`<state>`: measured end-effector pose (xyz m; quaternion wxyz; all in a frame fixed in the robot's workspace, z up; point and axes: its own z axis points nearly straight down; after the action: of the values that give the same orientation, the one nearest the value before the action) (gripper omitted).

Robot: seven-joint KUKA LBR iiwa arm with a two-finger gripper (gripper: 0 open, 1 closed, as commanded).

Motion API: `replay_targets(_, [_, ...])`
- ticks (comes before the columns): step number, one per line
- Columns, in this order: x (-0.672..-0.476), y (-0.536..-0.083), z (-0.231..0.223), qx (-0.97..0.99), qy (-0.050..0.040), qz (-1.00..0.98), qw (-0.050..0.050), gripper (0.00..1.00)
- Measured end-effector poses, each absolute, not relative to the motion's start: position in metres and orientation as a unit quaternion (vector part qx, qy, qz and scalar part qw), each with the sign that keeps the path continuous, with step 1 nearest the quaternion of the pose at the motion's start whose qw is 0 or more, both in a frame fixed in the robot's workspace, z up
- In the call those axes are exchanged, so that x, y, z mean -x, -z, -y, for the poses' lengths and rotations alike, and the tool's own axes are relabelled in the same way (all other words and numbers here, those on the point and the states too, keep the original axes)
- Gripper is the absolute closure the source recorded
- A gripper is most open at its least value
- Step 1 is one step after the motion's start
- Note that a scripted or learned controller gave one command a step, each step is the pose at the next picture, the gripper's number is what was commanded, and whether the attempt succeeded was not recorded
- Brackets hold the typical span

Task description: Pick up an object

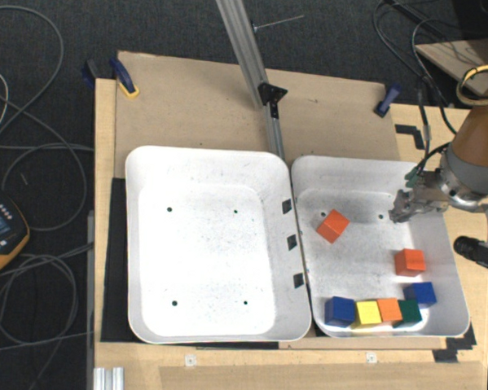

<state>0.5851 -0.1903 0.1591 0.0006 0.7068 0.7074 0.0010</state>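
Camera view, hand (401,208) over right bin (343,179), orange cube (333,225) nearby

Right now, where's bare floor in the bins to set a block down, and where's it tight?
The left bin has bare floor across its whole middle. In the right bin, room lies between the lone orange cube and the front row of blocks. It is crowded along that front edge, near the second orange cube, and under the gripper.
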Motion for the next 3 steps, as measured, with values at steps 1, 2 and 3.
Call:
replay_targets(1, [-0.588,-0.224,0.193,-0.707,-0.002,-0.708,0.004,1.0])
replay_targets(2, [-0.588,-0.209,0.192,-0.707,0.0004,-0.707,-0.001,1.0])
replay_targets(3, [-0.585,-0.209,0.148,-0.705,-0.0005,-0.709,-0.001,1.0])
